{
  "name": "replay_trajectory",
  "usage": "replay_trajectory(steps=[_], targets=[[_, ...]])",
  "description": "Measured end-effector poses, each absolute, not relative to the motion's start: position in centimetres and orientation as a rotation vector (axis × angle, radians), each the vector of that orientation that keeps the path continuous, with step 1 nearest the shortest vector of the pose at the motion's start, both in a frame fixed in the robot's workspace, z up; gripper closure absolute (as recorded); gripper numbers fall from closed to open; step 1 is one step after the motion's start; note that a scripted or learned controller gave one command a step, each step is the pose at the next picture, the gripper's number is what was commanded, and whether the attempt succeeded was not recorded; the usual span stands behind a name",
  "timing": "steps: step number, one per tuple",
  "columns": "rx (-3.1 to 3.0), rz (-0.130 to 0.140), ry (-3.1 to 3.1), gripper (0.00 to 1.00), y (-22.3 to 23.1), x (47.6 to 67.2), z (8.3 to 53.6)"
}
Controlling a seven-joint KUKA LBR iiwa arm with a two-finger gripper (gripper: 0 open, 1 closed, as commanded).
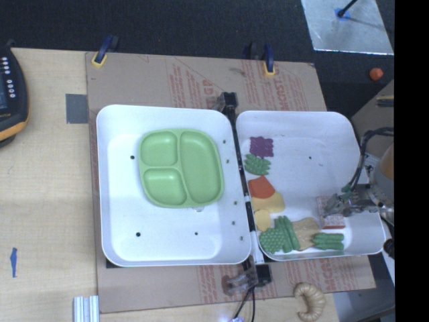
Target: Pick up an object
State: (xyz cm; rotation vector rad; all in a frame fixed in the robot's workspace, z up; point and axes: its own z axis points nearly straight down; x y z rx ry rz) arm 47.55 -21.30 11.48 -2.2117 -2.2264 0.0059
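While the arm reaches in from the right edge: claw (338, 205) sits low over the right bin (315, 129), near its right wall.
Claw state: cannot tell, too blurred and small.
Nearest thing: green toy piece (328, 241) just below the claw, by the bin's bottom rim; apart from the claw.
Further left of claw: green bumpy piece (279, 235), tan piece (305, 228) and yellow piece (262, 219), bunched in the bottom-left corner of the same bin.
Up-left of claw: orange-red piece (260, 187), small green leafy piece (255, 164) and purple piece (261, 146), lined along the bin's left wall.
Open room: bare white floor above and left of the claw, in the middle and top of the right bin; tight on the right, wall close.
Left bin (114, 240): well left of claw, holds green divided plate (181, 166), three compartments; bare floor around it.
Edges: bins touch along a middle seam; both sit on cardboard sheet (167, 79) clamped at the top on the wooden surface (40, 213).
Outside bins: tan curled thing (310, 299) on the surface, below the claw.
Writing: faint red print on the cardboard, not readable.
Far left: handheld pendant (10, 92) at the surface edge.
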Motion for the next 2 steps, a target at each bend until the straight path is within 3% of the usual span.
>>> replay_trajectory(steps=[1, 2], targets=[[-2.2, -0.009, -2.242, 1.0, -7.8, 47.8, 19.6], [-2.207, -0.014, -2.241, 1.0, 1.1, 62.2, 19.3]])
